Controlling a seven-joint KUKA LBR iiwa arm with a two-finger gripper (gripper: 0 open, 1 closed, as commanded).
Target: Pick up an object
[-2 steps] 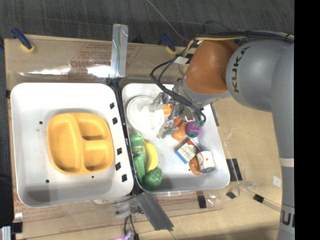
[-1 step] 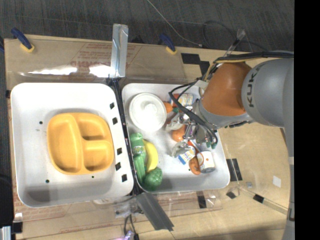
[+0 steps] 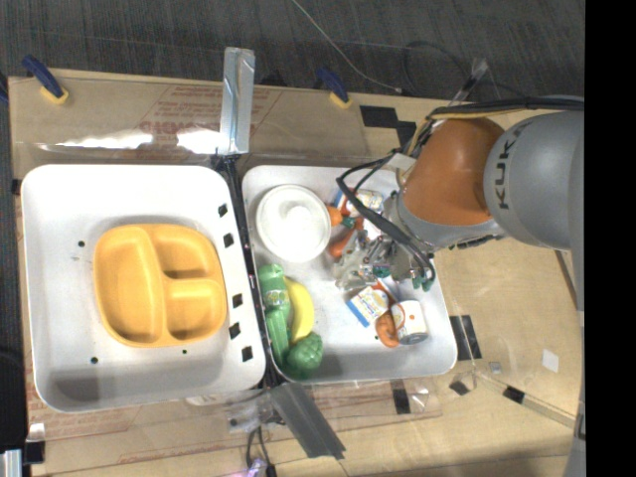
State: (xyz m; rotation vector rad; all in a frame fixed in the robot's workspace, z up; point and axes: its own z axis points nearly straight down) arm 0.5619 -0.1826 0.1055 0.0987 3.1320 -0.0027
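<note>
Bench surface: brown cardboard-covered bench top (image 3: 149,107), black tape marks on it at right. Two shallow white plastic bins rest directly on it, touching side by side. Landmark: left white bin (image 3: 45,266). Right white bin (image 3: 437,351) just right of it. Blue clamps at the cardboard's far edge, beyond the left bin (image 3: 45,78).

Both bins, the left bin (image 3: 60,207) and the right bin (image 3: 437,351), look like smooth, matt white plastic. The yellow divided tray (image 3: 159,284) is plastic with a soft sheen. The white bowl (image 3: 293,222) appears glossy. The bench top (image 3: 517,435) looks like matt brown cardboard. The arm's orange band (image 3: 447,172) shines smoothly beside its grey casing (image 3: 542,182).
</note>
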